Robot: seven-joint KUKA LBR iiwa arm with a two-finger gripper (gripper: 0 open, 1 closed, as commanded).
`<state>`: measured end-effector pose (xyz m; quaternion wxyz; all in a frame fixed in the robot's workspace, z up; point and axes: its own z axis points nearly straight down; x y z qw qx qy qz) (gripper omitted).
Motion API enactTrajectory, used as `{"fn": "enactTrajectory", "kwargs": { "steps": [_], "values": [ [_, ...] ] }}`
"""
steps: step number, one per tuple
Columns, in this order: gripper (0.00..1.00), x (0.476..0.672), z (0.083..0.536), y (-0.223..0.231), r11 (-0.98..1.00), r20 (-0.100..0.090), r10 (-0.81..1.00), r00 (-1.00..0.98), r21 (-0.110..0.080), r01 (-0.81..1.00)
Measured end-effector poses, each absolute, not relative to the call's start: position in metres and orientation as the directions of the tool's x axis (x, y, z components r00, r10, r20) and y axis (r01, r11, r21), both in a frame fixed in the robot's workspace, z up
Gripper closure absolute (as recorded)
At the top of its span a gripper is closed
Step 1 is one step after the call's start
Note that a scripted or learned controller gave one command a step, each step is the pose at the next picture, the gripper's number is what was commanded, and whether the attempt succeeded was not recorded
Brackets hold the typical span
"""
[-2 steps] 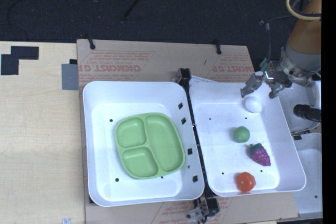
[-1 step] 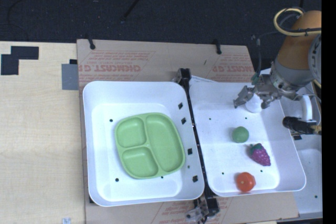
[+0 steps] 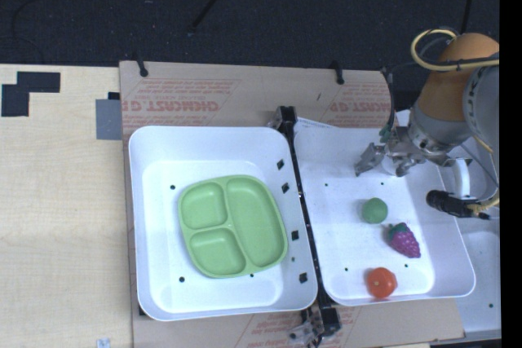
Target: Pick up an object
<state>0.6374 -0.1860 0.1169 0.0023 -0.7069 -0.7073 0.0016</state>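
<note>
Three small objects lie in the right bin [image 3: 342,151]: a green ball [image 3: 374,210] near the middle, a purple bunch of grapes [image 3: 404,240] just right of and below it, and a red-orange tomato [image 3: 381,282] by the front wall. My gripper [image 3: 383,166] hangs over the bin's back right part, above and slightly behind the green ball. Its fingers [image 3: 364,165] are spread open with nothing between them. It touches none of the objects.
The left bin [image 3: 151,175] holds a light green divided plate [image 3: 232,224]. A black divider [image 3: 295,200] runs between the bins. The grey arm with its orange band [image 3: 461,85] enters from the right, with a black cable [image 3: 457,204] over the right bin's rim.
</note>
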Motion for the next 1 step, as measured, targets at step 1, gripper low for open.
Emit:
{"fn": "enactTrajectory", "kwargs": {
  "steps": [1],
  "values": [
    [1.00,0.6382,0.1301,-0.1863,0.001,0.000,1.000,-0.001,-0.003,1.000]
  ]
}}
